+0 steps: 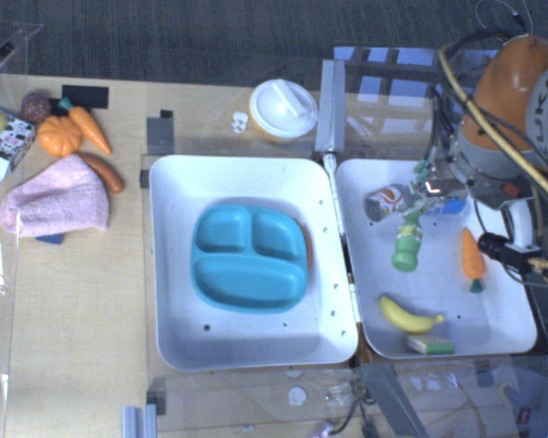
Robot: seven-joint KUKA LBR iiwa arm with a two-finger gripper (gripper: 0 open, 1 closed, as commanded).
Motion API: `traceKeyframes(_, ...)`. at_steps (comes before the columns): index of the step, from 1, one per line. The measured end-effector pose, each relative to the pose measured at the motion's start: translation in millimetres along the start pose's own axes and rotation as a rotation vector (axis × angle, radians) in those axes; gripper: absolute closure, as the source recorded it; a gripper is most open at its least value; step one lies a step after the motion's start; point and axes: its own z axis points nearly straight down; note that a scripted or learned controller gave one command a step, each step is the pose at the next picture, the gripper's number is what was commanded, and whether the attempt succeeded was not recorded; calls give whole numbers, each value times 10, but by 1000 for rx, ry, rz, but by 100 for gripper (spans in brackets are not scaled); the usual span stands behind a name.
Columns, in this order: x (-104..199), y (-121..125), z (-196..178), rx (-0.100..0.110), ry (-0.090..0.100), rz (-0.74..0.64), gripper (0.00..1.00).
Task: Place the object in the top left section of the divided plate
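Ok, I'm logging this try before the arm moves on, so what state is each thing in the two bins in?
Divided plate: flat in the left bin.
Green bottle: lying in the right bin, below the pincer.
Can: on its side.
Carrot: lying near the right wall.
Banana: lying near the front.
Pincer: low over the right bin; its grip is too unclear to tell.

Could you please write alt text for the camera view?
A blue divided plate sits in the left bin. The right bin holds a banana, carrot, green bottle and can, with the end effector above them.
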Motion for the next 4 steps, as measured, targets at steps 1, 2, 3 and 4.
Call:
traceKeyframes(1, 707, 425, 148, -2, -1, -393, 100)
traceKeyframes(2, 1429, 282, 157, 3, 2, -380, 100)
traceKeyframes(3, 1973, 376, 144, -1, 1, -283, 100)
traceKeyframes(4, 1972, 376, 144, -1, 1, -283, 0)
